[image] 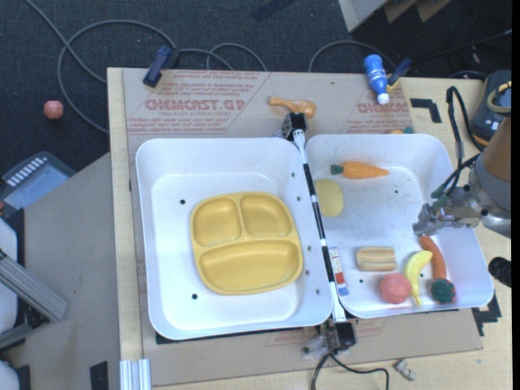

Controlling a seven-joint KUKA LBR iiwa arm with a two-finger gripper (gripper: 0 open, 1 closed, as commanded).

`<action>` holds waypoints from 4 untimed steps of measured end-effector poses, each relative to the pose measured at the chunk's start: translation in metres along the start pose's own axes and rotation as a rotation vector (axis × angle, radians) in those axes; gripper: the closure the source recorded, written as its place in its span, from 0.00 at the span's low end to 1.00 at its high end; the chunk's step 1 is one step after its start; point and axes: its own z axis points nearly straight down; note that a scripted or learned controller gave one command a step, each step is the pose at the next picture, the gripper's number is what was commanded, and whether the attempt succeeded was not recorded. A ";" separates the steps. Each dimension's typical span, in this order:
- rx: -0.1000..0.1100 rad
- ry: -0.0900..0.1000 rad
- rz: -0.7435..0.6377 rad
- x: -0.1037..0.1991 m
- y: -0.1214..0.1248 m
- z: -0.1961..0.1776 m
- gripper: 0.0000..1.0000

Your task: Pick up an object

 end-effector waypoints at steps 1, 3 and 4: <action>0.003 0.001 0.000 0.030 0.000 0.036 1.00; -0.001 -0.002 0.001 -0.040 0.020 -0.011 0.00; 0.002 0.000 0.002 -0.055 0.006 0.071 0.00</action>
